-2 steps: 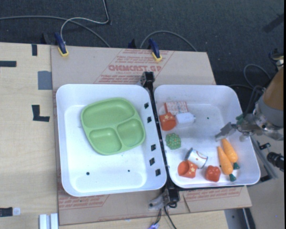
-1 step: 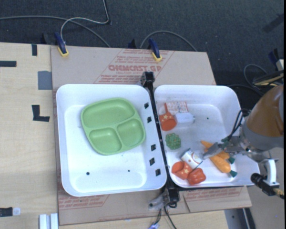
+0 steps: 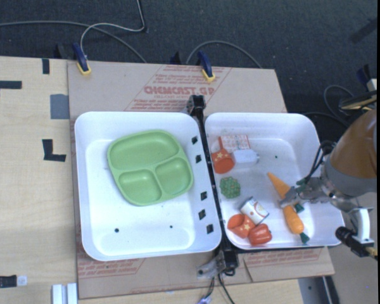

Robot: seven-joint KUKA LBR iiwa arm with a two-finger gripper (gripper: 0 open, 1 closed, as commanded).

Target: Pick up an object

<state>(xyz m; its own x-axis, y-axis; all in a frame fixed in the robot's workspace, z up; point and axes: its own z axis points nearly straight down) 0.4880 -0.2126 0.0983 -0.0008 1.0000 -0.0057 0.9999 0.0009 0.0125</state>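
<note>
The pincer (image 3: 296,195) hangs low in the right bin (image 3: 285,120), between two carrots (image 3: 278,183); whether it grips anything, I cannot tell. One carrot lies just above-left of it, the other (image 3: 294,220) just below.

Two shallow white bins sit side by side on a brown cardboard sheet (image 3: 177,87) printed with red lettering, which lies on a pale wooden tabletop (image 3: 25,189) marked with black tape shapes. The left bin (image 3: 92,233) holds a light green divided plate (image 3: 151,166) with three compartments, lying flat toward the bin's upper half. Two blue-and-yellow clamps (image 3: 82,61) grip the cardboard's far edge, and thin grey cables (image 3: 114,27) loop across the dark carpet (image 3: 272,18) beyond.
</note>
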